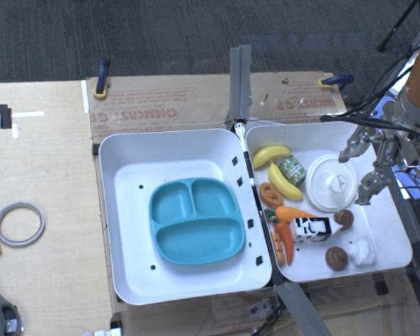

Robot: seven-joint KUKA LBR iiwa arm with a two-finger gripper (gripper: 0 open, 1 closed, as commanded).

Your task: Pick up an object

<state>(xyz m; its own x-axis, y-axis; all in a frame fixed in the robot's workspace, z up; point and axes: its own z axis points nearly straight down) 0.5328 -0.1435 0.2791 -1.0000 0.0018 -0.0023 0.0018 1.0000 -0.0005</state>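
The gripper (367, 167) hangs over the right bin (386, 259), near that bin's right wall and about halfway along it, with its two fingers spread apart and nothing between them. Everything worth picking lies in this same bin, and almost all of it sits to the left of the gripper as the camera sees it. Closest is the white lid (331, 183), a round flat thing just beside the fingertips on their left. Just in front of it, toward the bin's near edge, is a small brown ball (343, 219), and a second brown piece (336, 257) rests by the near wall next to a white lump (361, 252). Farther left, close to the wall shared with the other bin, two bananas (277, 168) lie with their long axes running roughly from that wall toward the lid, a green can (292, 168) tucked between them. A carrot (294, 213) lies across the bin below them, beside a black-and-white carton (312, 227). The left bin (125, 169) holds a blue divided plate (196, 221), well away from the arm. To my eye the short move is leftward and down; the lid is nearest but flat and wide, so the brown ball looks the easier grab.
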